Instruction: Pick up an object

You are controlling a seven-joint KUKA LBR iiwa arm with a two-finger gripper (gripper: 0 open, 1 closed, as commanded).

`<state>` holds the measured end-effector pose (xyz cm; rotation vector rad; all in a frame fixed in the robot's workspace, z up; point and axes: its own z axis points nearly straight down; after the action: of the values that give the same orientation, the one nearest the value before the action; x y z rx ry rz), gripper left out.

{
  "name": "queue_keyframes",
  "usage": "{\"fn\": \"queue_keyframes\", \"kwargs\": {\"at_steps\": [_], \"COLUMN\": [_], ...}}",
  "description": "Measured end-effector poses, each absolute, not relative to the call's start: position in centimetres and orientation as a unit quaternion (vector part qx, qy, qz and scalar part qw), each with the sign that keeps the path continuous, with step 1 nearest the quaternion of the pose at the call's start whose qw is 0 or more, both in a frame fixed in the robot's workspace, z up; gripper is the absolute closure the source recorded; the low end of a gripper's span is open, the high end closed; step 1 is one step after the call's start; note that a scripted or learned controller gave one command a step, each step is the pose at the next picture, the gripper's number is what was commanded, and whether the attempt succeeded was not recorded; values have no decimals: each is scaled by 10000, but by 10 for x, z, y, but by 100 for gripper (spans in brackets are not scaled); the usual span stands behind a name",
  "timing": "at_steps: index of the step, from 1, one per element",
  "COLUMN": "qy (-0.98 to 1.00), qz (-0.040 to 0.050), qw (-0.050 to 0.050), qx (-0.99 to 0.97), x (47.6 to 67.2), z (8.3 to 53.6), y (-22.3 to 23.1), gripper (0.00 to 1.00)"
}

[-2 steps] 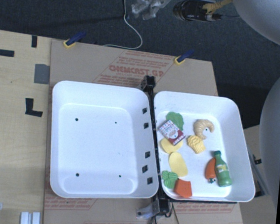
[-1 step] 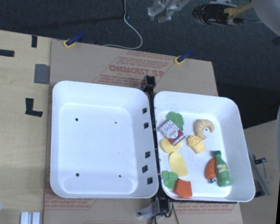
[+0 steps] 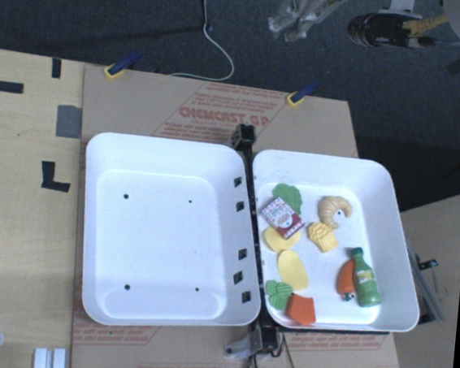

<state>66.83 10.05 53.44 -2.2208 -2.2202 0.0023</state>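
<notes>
Dark carpet is showing behind a wooden surface (image 3: 16, 197) w/ a cardboard sheet (image 3: 221, 113), and two white bins are sitting side by side on it. Left bin (image 3: 159, 237) is lying bare; right bin (image 3: 377, 186) is carrying all the toys. Claw (image 3: 301, 15) is hanging blurred up top, well apart from both bins and holding nothing; can't tell if it's apart or together.

Toys are lying in a loose cluster: croissant (image 3: 334, 209), green bottle (image 3: 365, 277) w/ a carrot (image 3: 345, 279) touching its left side, red-white packet (image 3: 280, 215) just under a green leaf (image 3: 287, 197), yellow pieces around the middle (image 3: 292, 268), an orange wedge (image 3: 302, 309) near the front rim.

All prob. light hollow plastic, stiff, smooth, so likely slippery and apt to skid. Bottle is looking like the best bet: long, narrow, free on its right side. I'd be pinching across the body mid-length, though the carrot is crowding one finger's path. Croissant is sitting more alone, but its curve could be squirting out.
</notes>
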Motion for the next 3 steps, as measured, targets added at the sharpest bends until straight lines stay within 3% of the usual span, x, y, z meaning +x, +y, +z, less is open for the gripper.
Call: {"fn": "queue_keyframes", "kwargs": {"at_steps": [1, 2, 3], "qy": [-7066, -7089, -7034], "qz": [70, 25, 47], "qw": [45, 19, 1], "qx": [-7075, -7053, -7108], "x": [666, 667, 661], "z": [305, 236, 201], "y": [78, 138, 10], "gripper": [100, 100, 100]}}
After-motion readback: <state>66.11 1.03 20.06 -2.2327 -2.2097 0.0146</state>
